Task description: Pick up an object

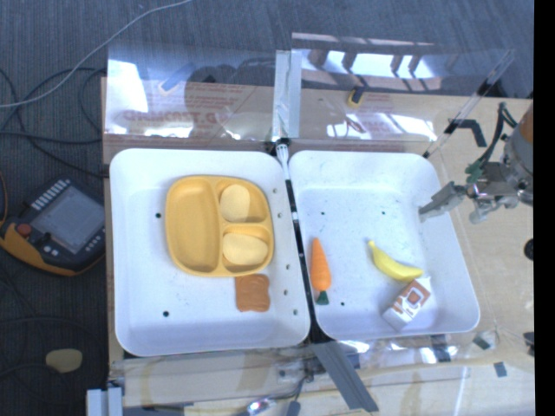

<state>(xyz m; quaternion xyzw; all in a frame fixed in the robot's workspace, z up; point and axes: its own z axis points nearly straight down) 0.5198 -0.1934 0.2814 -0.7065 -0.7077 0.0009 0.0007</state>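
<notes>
Entry, as I logged it from the remote station.

Tool (pixel 451 202): sat over the right rim of the right bin (pixel 364 167), near that bin's far right corner. I could not tell how wide it stood, and I saw nothing in it.

Right bin, contents: banana (pixel 395 264) toward the near right; small carton (pixel 408 304) just beside it, close to the near right corner (possibly touching the banana's end, I could not be sure); carrot (pixel 320 269) along the left wall.

Left bin (pixel 130 232), contents: yellow divided tray (pixel 195 228) in the middle, a pale round item in each of its two small compartments; brown biscuit-like piece (pixel 253 293) just past the tray's near edge.

Risks, as I judged them:
- Banana and carton lay so close that a descent on either could nudge the other or close on both.
- The carton lay tilted near the corner; the walls there could foul the tool.
- The carrot hugged the left wall, leaving little room on that side.
- The banana's curve could let it roll out of a closing grip.
</notes>
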